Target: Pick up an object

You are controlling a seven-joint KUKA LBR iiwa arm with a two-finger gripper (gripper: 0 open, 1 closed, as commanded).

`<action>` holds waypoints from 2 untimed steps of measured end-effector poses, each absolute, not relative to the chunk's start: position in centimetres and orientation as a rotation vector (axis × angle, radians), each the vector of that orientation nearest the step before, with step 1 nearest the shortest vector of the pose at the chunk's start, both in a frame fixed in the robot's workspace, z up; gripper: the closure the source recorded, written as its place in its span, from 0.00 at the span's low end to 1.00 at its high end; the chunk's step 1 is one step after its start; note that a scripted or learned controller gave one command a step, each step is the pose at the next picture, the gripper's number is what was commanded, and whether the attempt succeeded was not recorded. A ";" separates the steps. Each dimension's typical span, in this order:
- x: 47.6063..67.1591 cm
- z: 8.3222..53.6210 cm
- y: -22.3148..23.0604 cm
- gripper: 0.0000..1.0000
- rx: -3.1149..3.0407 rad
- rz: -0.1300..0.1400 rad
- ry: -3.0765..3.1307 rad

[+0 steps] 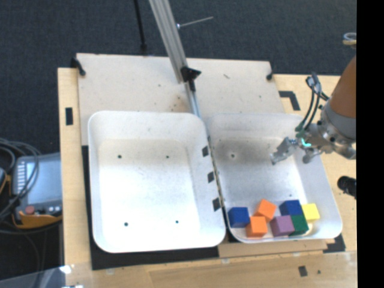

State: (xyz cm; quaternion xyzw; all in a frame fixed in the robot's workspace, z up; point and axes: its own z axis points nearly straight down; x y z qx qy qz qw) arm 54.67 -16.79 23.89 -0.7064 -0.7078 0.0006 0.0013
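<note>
Blocks, seven in all, lie bunched at the near edge of the right bin (312,179), and none of them sits between the fingers of the gripper (293,150). That gripper hangs over the far-right part of the same bin, well apart from the cluster, reaching in from the right on the grey arm (342,122) with its orange band; whether it is released or clenched cannot be told at this size. Counting the cluster by colour: two blue, two orange, one purple, one green, one yellow. One blue block (239,216) sits farthest left, with an orange block (257,225) just beside it on the right and a second orange block (267,209) touching that one on its far side. The purple block (282,225) comes next to the right, then the green block (299,224), with the second blue block (291,208) behind them and the yellow block (310,212) at the right end. Two white bins stand side by side on the bench (69,161); the left bin (150,179) adjoins the right one. A slanted metal rail (169,32) rises from the far side of the bench between them.
</note>
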 end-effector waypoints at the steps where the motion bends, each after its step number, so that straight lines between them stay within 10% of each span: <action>1: 54.8 24.1 -16.8 0.00 -2.221 -0.002 -2.223; 2: 55.2 19.3 -16.2 0.00 -2.221 0.005 -2.219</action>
